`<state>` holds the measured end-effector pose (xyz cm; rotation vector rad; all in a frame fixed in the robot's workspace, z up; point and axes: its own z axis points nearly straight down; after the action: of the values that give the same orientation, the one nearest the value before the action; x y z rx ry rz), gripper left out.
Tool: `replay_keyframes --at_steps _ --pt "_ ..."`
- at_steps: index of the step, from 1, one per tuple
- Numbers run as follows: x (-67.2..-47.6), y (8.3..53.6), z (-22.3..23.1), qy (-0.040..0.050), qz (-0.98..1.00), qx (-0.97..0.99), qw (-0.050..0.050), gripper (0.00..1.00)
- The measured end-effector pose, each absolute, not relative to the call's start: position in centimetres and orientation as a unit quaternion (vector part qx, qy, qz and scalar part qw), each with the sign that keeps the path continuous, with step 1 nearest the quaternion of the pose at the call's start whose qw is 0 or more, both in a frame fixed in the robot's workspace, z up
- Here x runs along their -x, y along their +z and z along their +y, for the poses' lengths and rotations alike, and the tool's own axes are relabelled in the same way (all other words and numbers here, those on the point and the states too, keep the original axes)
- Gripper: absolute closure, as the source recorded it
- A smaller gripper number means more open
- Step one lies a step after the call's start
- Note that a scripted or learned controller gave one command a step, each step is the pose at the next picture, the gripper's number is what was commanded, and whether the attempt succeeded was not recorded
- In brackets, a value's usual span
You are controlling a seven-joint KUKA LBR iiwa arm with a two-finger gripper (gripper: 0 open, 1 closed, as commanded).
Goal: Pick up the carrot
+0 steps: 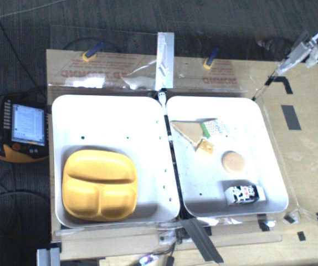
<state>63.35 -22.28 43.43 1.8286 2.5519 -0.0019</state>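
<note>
Right bin [270, 148]: the pale tapered wedge I take for the carrot [185, 128] lies at the back left, near the divider, a green-and-white packet [210, 128] beside it; tan disc [233, 161] and black-and-white object [243, 193] nearer front. Left bin [92, 115]: yellow loaf [99, 183]. Whether my claw is released or clenched, I cannot tell

A robot lab, by the look of it: a plywood desk [297, 143] carrying two white bins [114, 115], clamped plastic sheeting behind, a handheld control screen [23, 127] lying on dark carpet [15, 49], cables [4, 10] trailing about.
</note>
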Motion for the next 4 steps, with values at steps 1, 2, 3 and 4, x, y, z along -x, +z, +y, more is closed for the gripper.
replay_keyframes --at_steps 1,2,3,4 --pt "-66.7 43.4 -22.3 -0.0014 0.68 -0.733 0.002 0.0" --pt "-66.9 43.3 -22.0 -0.0021 0.539 -0.842 0.001 0.0" --pt "-66.9 43.3 -21.3 -0.0019 0.377 -0.926 0.001 0.0" --pt "-65.5 43.3 -21.7 -0.0027 0.231 -0.973 0.0 0.0"
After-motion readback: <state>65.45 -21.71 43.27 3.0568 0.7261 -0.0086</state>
